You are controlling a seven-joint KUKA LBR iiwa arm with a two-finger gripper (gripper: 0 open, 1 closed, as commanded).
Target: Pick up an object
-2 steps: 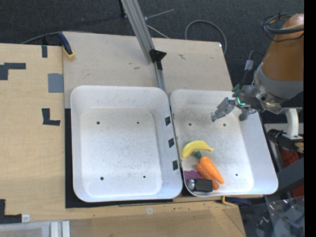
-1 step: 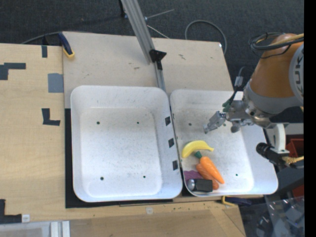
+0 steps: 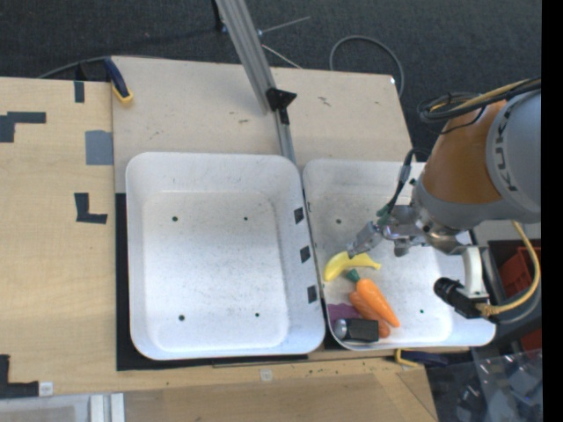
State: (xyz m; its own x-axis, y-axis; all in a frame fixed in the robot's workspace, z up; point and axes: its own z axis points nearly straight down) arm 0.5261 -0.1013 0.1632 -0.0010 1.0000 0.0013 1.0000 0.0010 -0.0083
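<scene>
Illumination is even and moderately bright, diffuse from overhead. The white bins (image 3: 211, 253) read slightly washed out, without hard glare. Soft shadow lies beneath the arm (image 3: 479, 170) at 3 o'clock. Focus is mildly soft throughout; detail turns grainy toward 5 o'clock.

Two white bins, the left bin (image 3: 211, 253) speckled with grey scuffs and a few dark dots, the right bin (image 3: 352, 200) just as dusty. In it, a yellow banana (image 3: 346, 265), an orange carrot (image 3: 375, 301) with a green top, a black block (image 3: 361, 330) over something purple. The arm (image 3: 479, 170) is grey with an orange band, above a pale tan bench (image 3: 53, 236) patched with dark tape.
</scene>
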